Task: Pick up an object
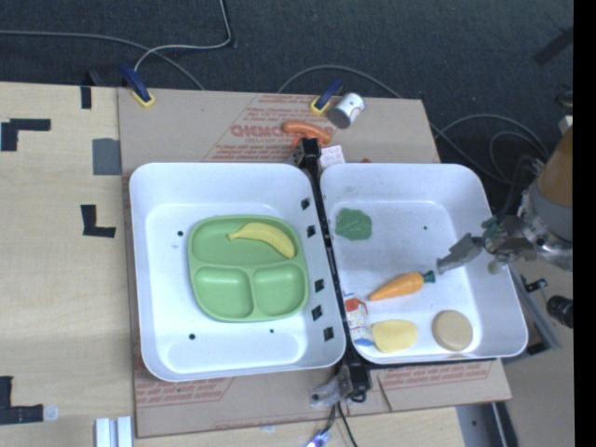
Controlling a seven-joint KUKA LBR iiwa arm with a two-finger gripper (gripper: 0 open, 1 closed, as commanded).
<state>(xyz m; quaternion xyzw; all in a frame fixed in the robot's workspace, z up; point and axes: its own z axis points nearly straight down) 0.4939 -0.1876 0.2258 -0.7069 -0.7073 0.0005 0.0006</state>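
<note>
Approach step in hand, nothing grasped. Near edge, right white bin (484, 203): pale yellow lump (394, 335), tan round disc (453, 330). Farther in: orange toy carrot (399, 286), green tip toward gripper (463, 250) hovering just beside; gripper state — cannot tell. Next: descend, centre over carrot. Left bin: green divided plate (248, 287), yellow banana (264, 237).

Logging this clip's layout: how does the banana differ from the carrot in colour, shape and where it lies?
The banana is yellow and curved; the carrot is orange, straight and tapered, with a green tip. The banana lies in the top compartment of the green divided plate in the left bin; the carrot lies directly on the right bin's floor. Both look like toy food, untouched by the gripper.
</note>
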